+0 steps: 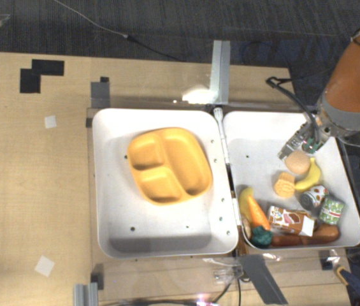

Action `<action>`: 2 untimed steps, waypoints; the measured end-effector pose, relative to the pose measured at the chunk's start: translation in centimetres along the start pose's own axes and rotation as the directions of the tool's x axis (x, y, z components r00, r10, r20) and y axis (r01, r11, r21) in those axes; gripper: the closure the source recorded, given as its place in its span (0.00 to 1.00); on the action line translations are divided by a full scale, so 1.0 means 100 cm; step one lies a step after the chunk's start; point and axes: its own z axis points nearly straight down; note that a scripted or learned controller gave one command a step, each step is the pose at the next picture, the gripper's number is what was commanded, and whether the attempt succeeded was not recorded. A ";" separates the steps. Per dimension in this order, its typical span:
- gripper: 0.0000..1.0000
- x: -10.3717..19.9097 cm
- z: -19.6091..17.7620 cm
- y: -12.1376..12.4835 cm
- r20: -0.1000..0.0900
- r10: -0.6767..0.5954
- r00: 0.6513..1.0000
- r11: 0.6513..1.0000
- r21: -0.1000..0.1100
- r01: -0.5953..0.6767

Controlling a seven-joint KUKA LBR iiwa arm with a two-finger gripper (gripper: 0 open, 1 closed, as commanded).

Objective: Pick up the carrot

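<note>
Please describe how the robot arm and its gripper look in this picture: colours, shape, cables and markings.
The arm enters from the view's right. Its large rounded part is orange, with a grey band beneath it towards the wrist. The gripper is small, metallic grey and dark, with a bit of green near its base. A black cable curves beside the wrist. I can read no markings on it.

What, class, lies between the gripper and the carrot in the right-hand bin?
The gripper hovers near the bin's far right. The carrot lies at the near left, by the divider. A round cracker sits roughly between them on the floor; from above, nothing covers the carrot.
</note>
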 end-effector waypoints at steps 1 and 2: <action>1.00 0.087 0.024 -0.010 -0.006 -0.588 0.809 0.809 -0.001 0.588; 1.00 0.034 -0.006 -0.043 -0.001 -0.815 0.579 0.579 0.000 0.815</action>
